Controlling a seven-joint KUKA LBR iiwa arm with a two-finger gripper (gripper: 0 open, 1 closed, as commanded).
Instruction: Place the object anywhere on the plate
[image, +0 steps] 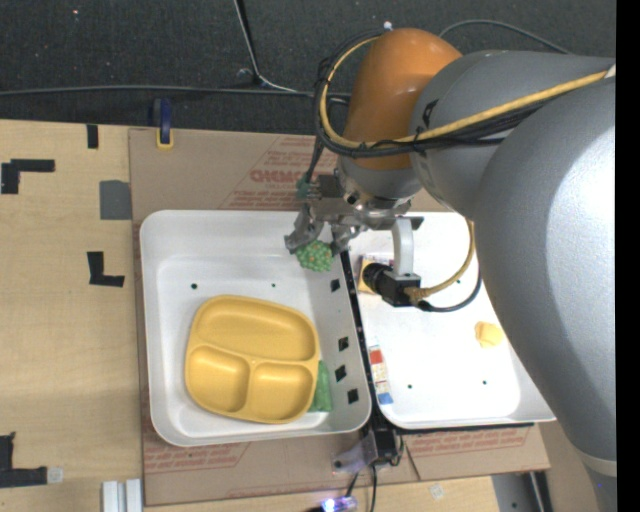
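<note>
Seen from above, the end effector (318, 243) hangs over the left white bin (165, 300), clamped on a small green bumpy object (317, 257), up and right of the yellow plate (252, 358), so placing it appears still to come.

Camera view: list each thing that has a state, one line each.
Two-finger gripper: shut on the green bumpy ball.
Green bumpy ball: held above the left white bin.
Yellow three-compartment plate: upright, nothing in it.
Small yellow object: lying in the right white bin.
</note>
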